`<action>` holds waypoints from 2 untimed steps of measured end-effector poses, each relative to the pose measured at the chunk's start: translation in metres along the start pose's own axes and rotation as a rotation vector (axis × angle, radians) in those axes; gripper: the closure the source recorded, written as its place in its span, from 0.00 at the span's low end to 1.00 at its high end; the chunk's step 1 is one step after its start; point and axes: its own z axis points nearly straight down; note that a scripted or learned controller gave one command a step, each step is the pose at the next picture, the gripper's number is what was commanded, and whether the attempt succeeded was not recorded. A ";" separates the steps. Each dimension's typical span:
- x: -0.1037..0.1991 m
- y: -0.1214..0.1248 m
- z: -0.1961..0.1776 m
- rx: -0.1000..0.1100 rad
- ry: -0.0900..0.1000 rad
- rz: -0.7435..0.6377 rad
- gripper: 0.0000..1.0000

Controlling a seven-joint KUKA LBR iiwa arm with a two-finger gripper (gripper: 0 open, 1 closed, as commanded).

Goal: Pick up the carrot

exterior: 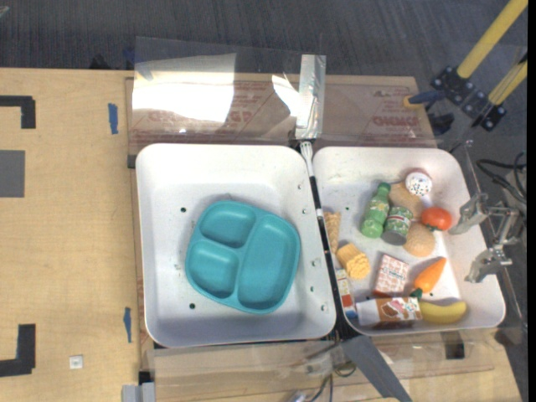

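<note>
The carrot point(430, 273) is a small orange cone with a green top. It lies in the right bin point(477, 182) near the front right corner, its tip pointing up and to the right. A yellow banana point(442, 311) lies just in front of it. A pink carton point(390, 275) sits to its left and a tan bread roll point(420, 241) just behind it.
The right bin also holds a red tomato point(435, 218), a green bottle point(377, 210), a can point(398, 223), a sauce bottle point(387, 310) and a yellow corn piece point(357, 263). A teal divided plate point(243, 256) rests in the left bin point(159, 182). Metal clamps point(490, 262) stand at the right rim.
</note>
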 end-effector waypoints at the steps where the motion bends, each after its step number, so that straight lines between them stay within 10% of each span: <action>1: 0.009 -0.013 0.120 0.004 -0.011 0.055 0.00; 2: 0.007 0.053 0.129 0.002 -0.023 0.026 0.00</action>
